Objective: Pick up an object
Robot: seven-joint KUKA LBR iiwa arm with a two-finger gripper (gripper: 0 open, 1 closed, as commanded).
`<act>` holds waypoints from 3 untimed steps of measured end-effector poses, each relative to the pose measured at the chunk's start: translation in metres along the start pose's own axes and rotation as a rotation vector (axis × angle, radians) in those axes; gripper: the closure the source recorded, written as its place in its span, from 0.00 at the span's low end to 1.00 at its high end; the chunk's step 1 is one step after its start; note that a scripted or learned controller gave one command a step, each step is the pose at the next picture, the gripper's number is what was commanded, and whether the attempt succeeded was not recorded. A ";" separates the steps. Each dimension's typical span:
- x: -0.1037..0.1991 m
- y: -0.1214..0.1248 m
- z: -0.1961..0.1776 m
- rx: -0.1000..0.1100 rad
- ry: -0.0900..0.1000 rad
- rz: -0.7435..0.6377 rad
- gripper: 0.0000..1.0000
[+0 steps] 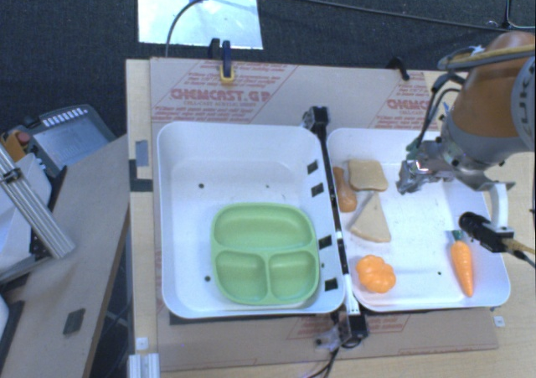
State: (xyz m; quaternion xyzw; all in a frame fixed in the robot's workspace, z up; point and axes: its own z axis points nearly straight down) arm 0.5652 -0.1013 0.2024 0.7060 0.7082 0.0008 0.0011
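The right bin (pixel 427 288) holds several toy foods. A square bread slice (pixel 368 174) lies at the back, with a tan wedge (pixel 373 221) just in front of it. A brown sausage (pixel 343 190) rests along the left wall. At the front left sits an orange pumpkin-like piece (pixel 376 274), and a carrot (pixel 462 266) lies at the front right. My gripper (pixel 410 177) hangs over the bin's back middle, just right of the bread slice, and I see nothing held in it. The grey arm (pixel 490 112) reaches in from the right.
The left bin (pixel 193 158) holds a green divided plate (pixel 265 252). A black divider with clips (pixel 327 200) separates the two bins. A black fitting (pixel 481 230) sits by the carrot's top near the right wall. Bare white floor lies between wedge and carrot.
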 end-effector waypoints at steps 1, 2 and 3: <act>0.057 0.013 -0.014 0.000 0.002 -0.007 1.00; 0.116 0.032 -0.013 -0.001 0.002 -0.007 1.00; 0.162 0.046 -0.011 0.000 0.002 -0.006 1.00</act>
